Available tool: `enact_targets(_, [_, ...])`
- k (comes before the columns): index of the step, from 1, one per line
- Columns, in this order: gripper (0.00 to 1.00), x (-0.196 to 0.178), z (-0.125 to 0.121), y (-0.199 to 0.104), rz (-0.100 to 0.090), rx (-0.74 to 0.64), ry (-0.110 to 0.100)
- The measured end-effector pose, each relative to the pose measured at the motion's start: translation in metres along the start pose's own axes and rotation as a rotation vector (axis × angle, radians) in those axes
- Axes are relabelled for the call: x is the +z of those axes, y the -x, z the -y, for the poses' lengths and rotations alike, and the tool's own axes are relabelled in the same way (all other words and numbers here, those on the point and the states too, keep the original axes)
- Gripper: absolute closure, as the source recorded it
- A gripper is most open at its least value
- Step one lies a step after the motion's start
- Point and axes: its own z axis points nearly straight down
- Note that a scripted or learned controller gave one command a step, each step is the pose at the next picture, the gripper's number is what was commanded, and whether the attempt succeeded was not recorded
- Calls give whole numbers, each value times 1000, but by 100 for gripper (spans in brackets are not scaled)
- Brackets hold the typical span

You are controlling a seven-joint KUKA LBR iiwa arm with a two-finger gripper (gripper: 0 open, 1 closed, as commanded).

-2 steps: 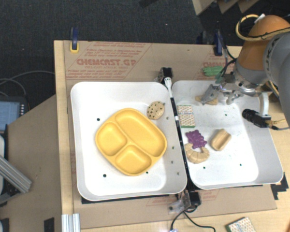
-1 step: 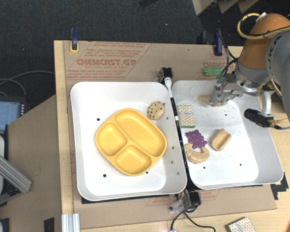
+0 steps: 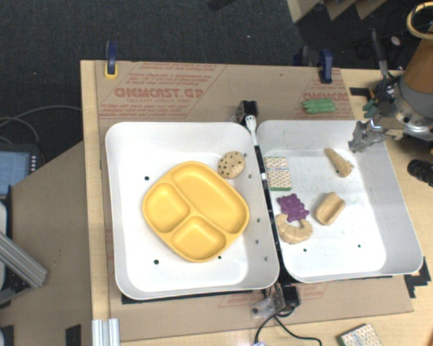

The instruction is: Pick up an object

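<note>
the hand (image 3: pixel 362 137) hovers at the right bin's (image 3: pixel 390 258) far rim, its grip state impossible to tell; a tan wedge (image 3: pixel 339 162) lies just beside it; descending there, it risks clipping the rim.

Left bin: yellow three-compartment tray (image 3: pixel 195 210), flat, rotated diagonal, mid-bin; chocolate-chip cookie (image 3: pixel 231 164) flat, just off the tray's upper-right corner.

Right bin: tan tapered piece (image 3: pixel 339 161) lying diagonal, nearest the fingers (image 3: pixel 364 135), just below-left of them. Tan bread-like block (image 3: pixel 330 209) further below. Purple grape bunch (image 3: pixel 293 207) beside it, touching a beige pastry piece (image 3: pixel 294 231). Green-white patterned card (image 3: pixel 277 173) flat at the bin's left wall, far from the fingers.
</note>
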Motion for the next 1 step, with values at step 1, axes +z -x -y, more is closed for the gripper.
enact_targets(1, [100,-23,24,24,-1,-1,-4])
